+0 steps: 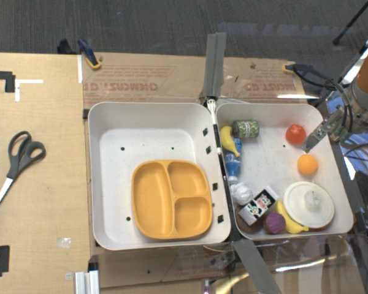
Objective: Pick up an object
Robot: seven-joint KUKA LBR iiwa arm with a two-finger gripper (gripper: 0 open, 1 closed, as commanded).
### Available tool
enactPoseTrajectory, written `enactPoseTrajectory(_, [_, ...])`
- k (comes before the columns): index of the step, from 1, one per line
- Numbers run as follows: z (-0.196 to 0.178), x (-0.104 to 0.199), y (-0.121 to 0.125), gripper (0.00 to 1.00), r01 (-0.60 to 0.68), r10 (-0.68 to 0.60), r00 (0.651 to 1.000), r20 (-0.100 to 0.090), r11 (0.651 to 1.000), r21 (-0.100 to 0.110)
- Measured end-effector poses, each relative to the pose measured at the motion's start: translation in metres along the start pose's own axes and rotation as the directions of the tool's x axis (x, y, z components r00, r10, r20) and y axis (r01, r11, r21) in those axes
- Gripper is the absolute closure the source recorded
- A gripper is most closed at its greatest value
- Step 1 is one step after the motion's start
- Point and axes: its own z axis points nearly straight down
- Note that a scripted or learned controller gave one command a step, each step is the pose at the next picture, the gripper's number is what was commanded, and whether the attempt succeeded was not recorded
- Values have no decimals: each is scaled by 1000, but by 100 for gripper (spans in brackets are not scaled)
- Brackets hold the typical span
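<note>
left bin (104,164): divided tray (172,199) inside | right bin (331,164): ball (307,164) behind lidded bowl (309,204)

Arm (363,78) cut by right edge; pincer (313,139) finger state unclear.

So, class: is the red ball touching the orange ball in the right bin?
Apart. The camera view shows the red ball nearer the bin's far wall and the orange ball below it in the picture, with bare white bin floor between them.
</note>
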Motion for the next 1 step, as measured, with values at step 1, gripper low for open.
enactPoseTrajectory(1, [128, 48, -49, 100, 64, -64, 998, -4, 998, 1])
